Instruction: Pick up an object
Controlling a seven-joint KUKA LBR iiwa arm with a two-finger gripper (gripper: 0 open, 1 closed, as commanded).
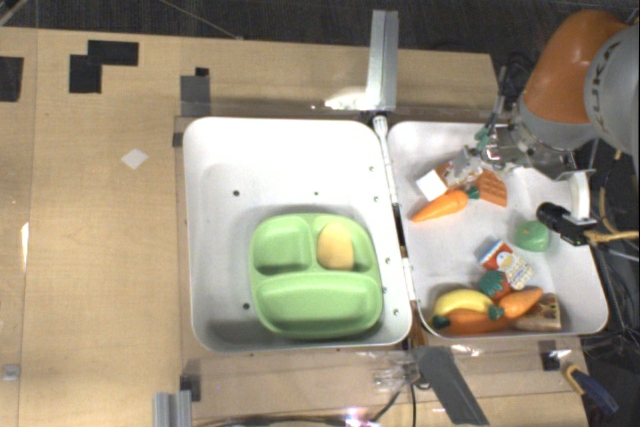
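Note:
The gripper hangs low over the back of the right bin, under the arm's orange band. Right under it lie an orange ridged wedge and a small brownish item, with a white block to their left. A carrot lies just in front of them, pointing left. Whether anything sits in the gripper is hidden by its body.
The right bin's front holds a banana, a second carrot, a small printed carton, a green round piece and a tan block. In the left bin a green divided plate carries a yellow fruit.

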